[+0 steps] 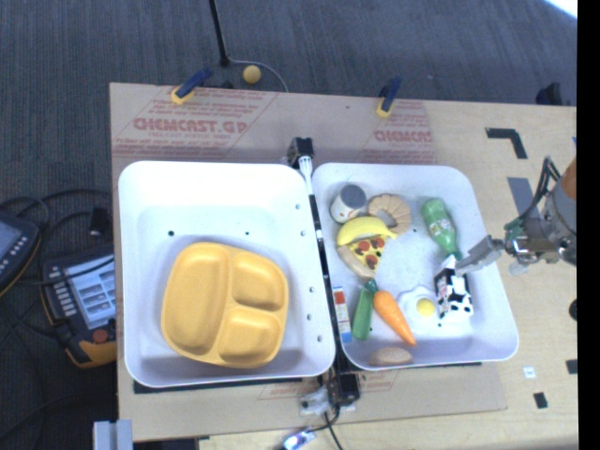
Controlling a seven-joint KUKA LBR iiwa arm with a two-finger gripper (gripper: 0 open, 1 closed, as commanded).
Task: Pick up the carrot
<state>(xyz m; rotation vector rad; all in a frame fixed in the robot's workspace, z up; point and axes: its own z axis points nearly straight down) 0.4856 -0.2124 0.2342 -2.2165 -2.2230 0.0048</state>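
The carrot (394, 317), orange with a green leafy top, lies slanted in the front part of the right bin (487, 340). It sits between a red-orange piece (361, 314) on its left and a fried egg (419, 304) on its right. My gripper (480, 253) reaches in over the bin's right rim, above and to the right of a black-and-white cow toy (456, 293). It hangs well apart from the carrot, roughly a hand's width to the right and further back. Nothing shows in its grasp.
The right bin also holds a green bottle (439, 223), a banana (362, 228), a pizza slice (367, 249), a ring-shaped biscuit (390, 208), a grey round thing (352, 197) and a tan lump (391, 355). A yellow divided plate (225, 303) lies in the left bin (150, 195).
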